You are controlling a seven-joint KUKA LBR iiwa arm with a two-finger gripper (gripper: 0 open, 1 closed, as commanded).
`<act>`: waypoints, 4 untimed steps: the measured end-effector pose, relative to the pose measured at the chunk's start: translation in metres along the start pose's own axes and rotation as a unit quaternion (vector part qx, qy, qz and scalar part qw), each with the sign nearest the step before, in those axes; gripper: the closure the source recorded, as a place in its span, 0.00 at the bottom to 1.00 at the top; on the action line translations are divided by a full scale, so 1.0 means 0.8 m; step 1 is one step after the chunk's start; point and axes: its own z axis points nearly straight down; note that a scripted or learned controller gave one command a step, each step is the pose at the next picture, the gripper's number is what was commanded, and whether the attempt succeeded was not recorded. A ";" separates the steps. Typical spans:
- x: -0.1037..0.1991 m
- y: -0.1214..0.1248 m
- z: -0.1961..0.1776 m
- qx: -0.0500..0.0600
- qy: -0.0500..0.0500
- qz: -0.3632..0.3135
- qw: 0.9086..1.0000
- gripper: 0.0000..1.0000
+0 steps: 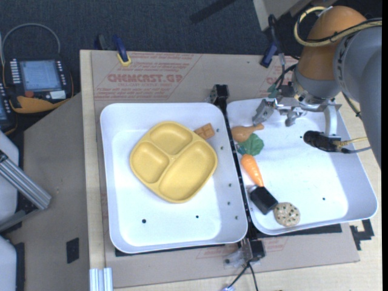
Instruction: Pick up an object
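1. Bearing everything else, the bench [151, 71] sets two bins side by side, so both fall within one arm's reach.
2. The left bin [121, 211] and the right bin [327, 187] meet along their inner rims. Their shallow walls pen loose things in while leaving them open to a reach from above.
3. The arm [330, 41] comes in from the right and bends down over the far end of the right bin, which suggests this is the bin being worked.
4. The yellow plate [174, 160], divided into three wells, lies flat and askew in the left bin and covers much of its floor. I judge it too broad for a two-finger pinch anywhere but the rim.
5. The gripper [277, 113] hangs low over the right bin's far left corner. Its fingers are spread apart with nothing between them, as a pincer stands when ready to close.
6. The carrot [252, 170] lies along the right bin's left wall, apart from the gripper.
7. The drumstick [247, 131] lies just beside the gripper, its thin end pointing toward it, which makes it the likeliest thing to be picked. A green leafy piece [251, 144] touches it on the near side and could be nudged along with it.
8. The black block [262, 199] and the cookie [286, 213] lie touching near the right bin's near left corner, well apart from the gripper.
9. The small brown block [205, 130] sits against the plate's far right edge, in the left bin.
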 end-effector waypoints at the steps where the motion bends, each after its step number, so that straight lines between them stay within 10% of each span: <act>1: -0.001 0.005 0.055 -0.006 -0.001 0.001 1.000 0.00; 2: 0.000 0.008 0.037 -0.011 -0.001 0.000 1.000 1.00; 4: -0.002 -0.003 -0.086 -0.006 -0.001 0.002 1.000 1.00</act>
